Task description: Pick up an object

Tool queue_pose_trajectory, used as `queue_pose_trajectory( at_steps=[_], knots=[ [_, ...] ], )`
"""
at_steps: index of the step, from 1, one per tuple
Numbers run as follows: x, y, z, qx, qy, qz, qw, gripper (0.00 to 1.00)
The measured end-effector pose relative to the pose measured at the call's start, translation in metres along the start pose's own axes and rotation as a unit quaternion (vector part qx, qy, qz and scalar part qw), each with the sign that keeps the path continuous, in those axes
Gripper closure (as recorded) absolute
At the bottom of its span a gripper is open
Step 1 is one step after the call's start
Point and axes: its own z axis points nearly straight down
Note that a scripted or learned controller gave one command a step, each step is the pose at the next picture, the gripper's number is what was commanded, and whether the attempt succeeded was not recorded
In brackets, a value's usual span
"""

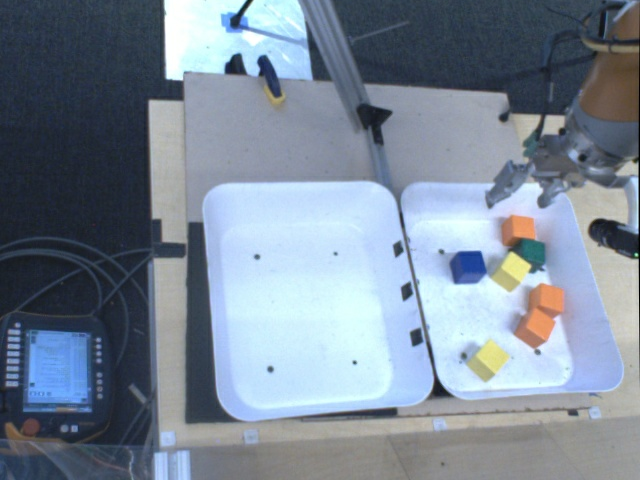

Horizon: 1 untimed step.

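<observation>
Seven small blocks lie loose in the right bin (590, 363), all resting on its floor. An orange block (518, 230) sits nearest the far rim, with a green block (532, 253) just beside it and touching a yellow block (511, 270). A blue block (467, 266) lies apart to their left. Nearer the front are two more orange blocks (540, 313), touching each other, and a second yellow block (489, 359) by itself.

The tool (523, 188) hangs over the bin's far edge, just beyond the first orange block. Its two fingers are spread apart, with nothing between them and no block touched. Above it the grey wrist and orange band of the arm (608, 98) reach in from the right.

The left bin (225, 228) lies alongside, the two rims meeting at the middle of the counter (440, 128). A handheld control pendant (55, 373) with its cables rests off the counter's left side.
</observation>
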Motion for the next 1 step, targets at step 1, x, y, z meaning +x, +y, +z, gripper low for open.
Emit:
queue_pose_trajectory(
  at_steps=[1],
  knots=[
    [0.0033,-0.0004,0.0625,0.001,0.000,0.000,1.0000,0.00]
  ],
)
